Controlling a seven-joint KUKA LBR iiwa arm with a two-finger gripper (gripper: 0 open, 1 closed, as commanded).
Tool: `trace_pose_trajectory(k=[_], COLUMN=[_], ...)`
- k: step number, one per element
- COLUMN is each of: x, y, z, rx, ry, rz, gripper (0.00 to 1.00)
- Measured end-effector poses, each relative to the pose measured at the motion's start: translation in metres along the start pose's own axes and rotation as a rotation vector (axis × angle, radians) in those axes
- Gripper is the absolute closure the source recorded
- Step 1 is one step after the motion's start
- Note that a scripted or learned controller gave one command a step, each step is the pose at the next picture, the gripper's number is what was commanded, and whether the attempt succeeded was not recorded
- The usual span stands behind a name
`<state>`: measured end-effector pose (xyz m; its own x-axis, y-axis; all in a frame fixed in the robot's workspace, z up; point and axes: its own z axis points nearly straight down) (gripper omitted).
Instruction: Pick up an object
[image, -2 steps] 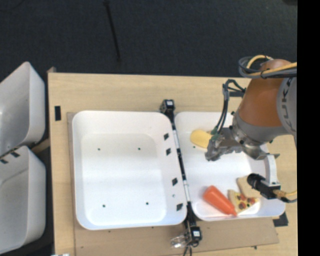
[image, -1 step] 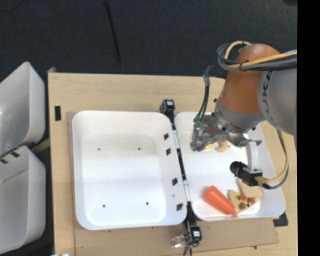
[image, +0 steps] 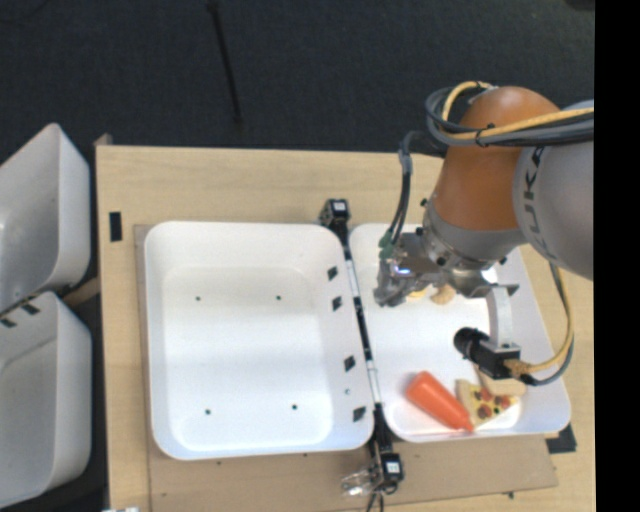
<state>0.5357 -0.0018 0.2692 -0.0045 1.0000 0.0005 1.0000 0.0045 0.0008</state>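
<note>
Down in the right bin (image: 535, 330), the metal gripper (image: 400, 285) hangs below the arm's (image: 500, 150) rounded orange band, close to the divider between the bins. Whether it is released or clenched cannot be told. Near the bin's front edge lies a smooth, tapered orange carrot (image: 438, 398), and just beside it a flat, tan pizza slice (image: 490, 402) with red spots. The left bin (image: 240, 340) is a glossy white tray with rounded corners.

Left bin (image: 245, 340) open; carrot (image: 438, 400), pizza toy (image: 490, 402) crowd right bin (image: 540, 400) corner.
</note>
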Motion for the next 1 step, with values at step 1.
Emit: trace_pose_trajectory(k=[1], x=[0.0304], y=[-0.0224], z=[-0.0108], rx=[0.002], ry=[0.001], rz=[-0.001], gripper=[1.00])
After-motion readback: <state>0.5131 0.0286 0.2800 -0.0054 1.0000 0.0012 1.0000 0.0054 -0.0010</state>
